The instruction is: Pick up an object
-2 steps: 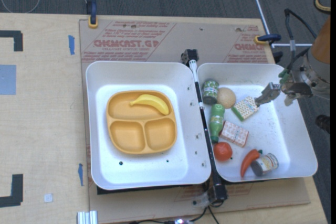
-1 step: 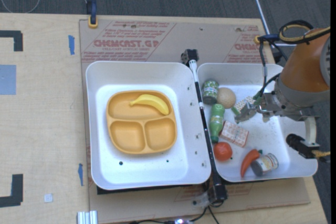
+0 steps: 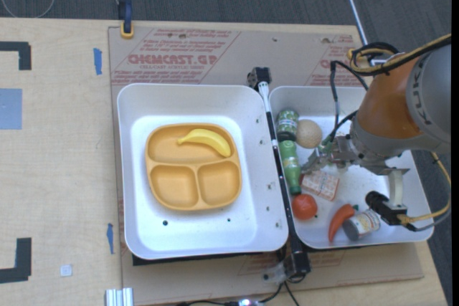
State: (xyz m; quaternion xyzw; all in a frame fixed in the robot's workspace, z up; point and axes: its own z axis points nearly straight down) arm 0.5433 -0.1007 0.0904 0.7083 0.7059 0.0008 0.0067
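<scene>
The right bin holds several small items. A green bottle lies along its left wall, and a beige ball rests beside the bottle's top. Below them lie a pale pink waffle-patterned block, a red tomato, a red chili pepper and a small jar. My gripper is low in this bin, just above the pink block and right of the bottle. The orange-banded wrist hides the bin's back middle.
The left bin holds an orange divided plate with a yellow banana in its top compartment. A black clamp sits where the two bins meet. A black cable loops off the arm over the right bin.
</scene>
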